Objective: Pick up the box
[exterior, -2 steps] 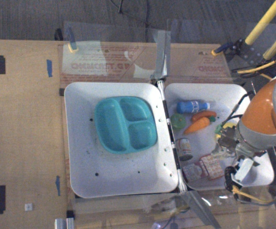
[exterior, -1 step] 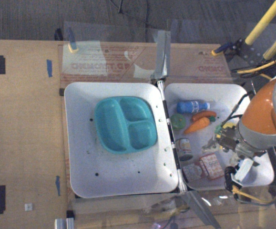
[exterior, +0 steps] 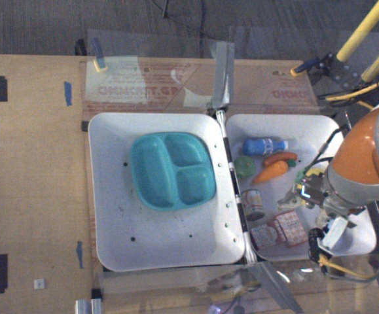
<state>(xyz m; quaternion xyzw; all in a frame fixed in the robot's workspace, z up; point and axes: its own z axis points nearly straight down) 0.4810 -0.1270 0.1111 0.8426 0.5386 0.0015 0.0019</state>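
Observation:
A small pink and red box (exterior: 289, 227) lies flat near the front of the right bin (exterior: 356, 241). A second, browner packet (exterior: 264, 235) rests just left of it. My gripper (exterior: 302, 193) hangs over the right bin's middle, a little above and right of the box, on the grey arm with the orange band (exterior: 364, 150). I see nothing held in it.
The right bin also holds a blue bottle (exterior: 264, 146), a carrot (exterior: 271, 170), a green round piece (exterior: 245, 167) and a small can (exterior: 254, 202). A teal divided plate (exterior: 173, 169) lies in the left bin (exterior: 110, 227). Yellow bars (exterior: 366, 21) stand at the back right.

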